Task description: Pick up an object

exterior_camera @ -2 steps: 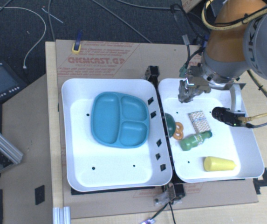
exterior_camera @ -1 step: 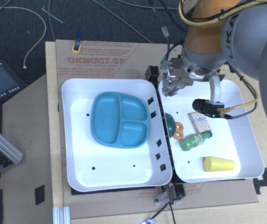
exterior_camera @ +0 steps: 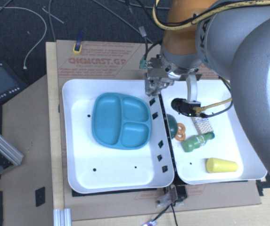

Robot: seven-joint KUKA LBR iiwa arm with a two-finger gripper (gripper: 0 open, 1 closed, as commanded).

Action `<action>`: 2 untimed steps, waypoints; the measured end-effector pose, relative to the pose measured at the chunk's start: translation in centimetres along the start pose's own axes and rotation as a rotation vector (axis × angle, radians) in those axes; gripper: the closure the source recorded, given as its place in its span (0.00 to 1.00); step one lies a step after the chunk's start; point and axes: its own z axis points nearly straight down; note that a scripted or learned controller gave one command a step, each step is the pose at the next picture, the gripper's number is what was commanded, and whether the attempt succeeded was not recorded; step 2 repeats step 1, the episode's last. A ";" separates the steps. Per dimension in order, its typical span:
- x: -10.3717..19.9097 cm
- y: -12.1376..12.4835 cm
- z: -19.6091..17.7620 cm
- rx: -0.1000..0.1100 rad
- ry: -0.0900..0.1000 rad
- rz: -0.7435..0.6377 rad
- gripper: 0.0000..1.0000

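My gripper (exterior_camera: 152, 89) hangs over the back end of the ridge between the two bins, near the far right corner of the blue divided plate (exterior_camera: 121, 120) in the left bin (exterior_camera: 78, 145). I see nothing held under it. The right bin (exterior_camera: 242, 140) holds a green bottle (exterior_camera: 197, 141) lying on its side, a yellow wedge-shaped piece (exterior_camera: 221, 165), an orange pretzel-like ring (exterior_camera: 180, 132), a dark green round object (exterior_camera: 171, 124) against the left wall, and a small speckled packet (exterior_camera: 202, 125).
The grey arm with its orange band (exterior_camera: 186, 18) fills the upper right and overhangs the back of the right bin. A black fitting with a yellow cable (exterior_camera: 186, 107) hangs over that bin. Cardboard (exterior_camera: 102, 55) lies behind the bins.
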 end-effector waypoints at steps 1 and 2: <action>-0.3 0.0 -0.2 -0.001 -0.001 0.003 0.00; -0.3 0.0 -0.2 -0.001 -0.001 0.003 0.00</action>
